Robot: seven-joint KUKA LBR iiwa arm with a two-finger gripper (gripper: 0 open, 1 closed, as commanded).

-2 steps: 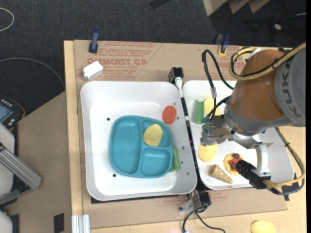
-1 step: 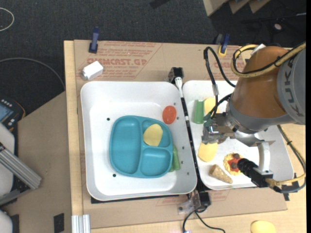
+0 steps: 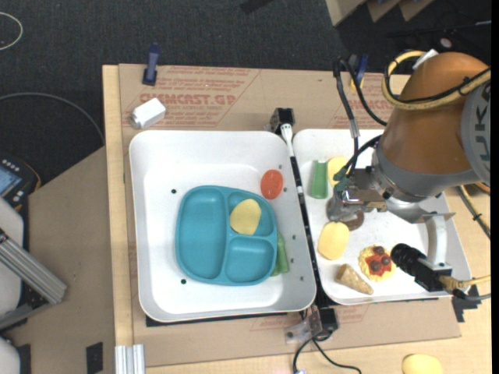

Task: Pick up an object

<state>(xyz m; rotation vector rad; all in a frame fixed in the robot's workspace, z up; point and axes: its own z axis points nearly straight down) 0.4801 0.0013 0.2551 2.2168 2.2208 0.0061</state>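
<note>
Gripper [image 3: 345, 206] low in the right bin [image 3: 405, 291], just above a yellow object [image 3: 333, 241]; opening impossible to tell.

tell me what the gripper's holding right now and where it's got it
Cannot be told: the gripper sits low in the right bin just above the yellow piece, its tips hidden.

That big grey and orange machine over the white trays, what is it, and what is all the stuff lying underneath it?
It is a robot arm, photographed from one camera fixed above the bench. It reaches in from the right over the right white bin, trying to pick something up. Its metal gripper hangs just above a yellow rounded toy. Nearby lie a green block, a pizza-slice toy and a tan wedge. The left white bin holds a teal divided plate carrying a yellow piece, beside a small orange-red ball.
</note>
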